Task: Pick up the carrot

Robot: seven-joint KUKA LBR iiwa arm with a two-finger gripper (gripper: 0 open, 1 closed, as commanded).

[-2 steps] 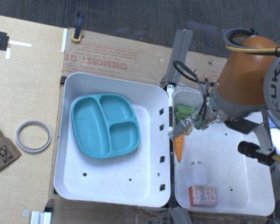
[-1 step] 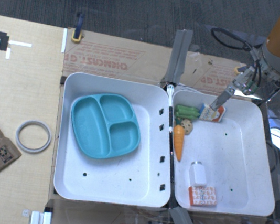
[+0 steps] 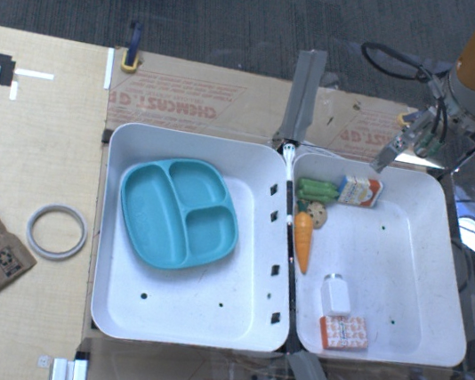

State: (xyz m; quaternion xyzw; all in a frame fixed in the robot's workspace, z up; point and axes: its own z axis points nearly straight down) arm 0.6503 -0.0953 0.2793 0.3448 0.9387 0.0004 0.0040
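step: reach for small orange tapered carrot [image 3: 302, 238] | loc: right white bin [image 3: 422, 270], hard against left wall, just below cookie | my claw [image 3: 395, 150] above bin's far rim, grip state can't tell | tip: come down vertical, jaws across carrot's width, mind the wall

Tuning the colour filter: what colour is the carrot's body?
Orange, on the carrot at the right bin's left wall; camera view.

The carrot [image 3: 302, 240] lies in the right bin [image 3: 420, 287] against its left wall; the plate [image 3: 179, 213] sits in the left bin [image 3: 112, 290]
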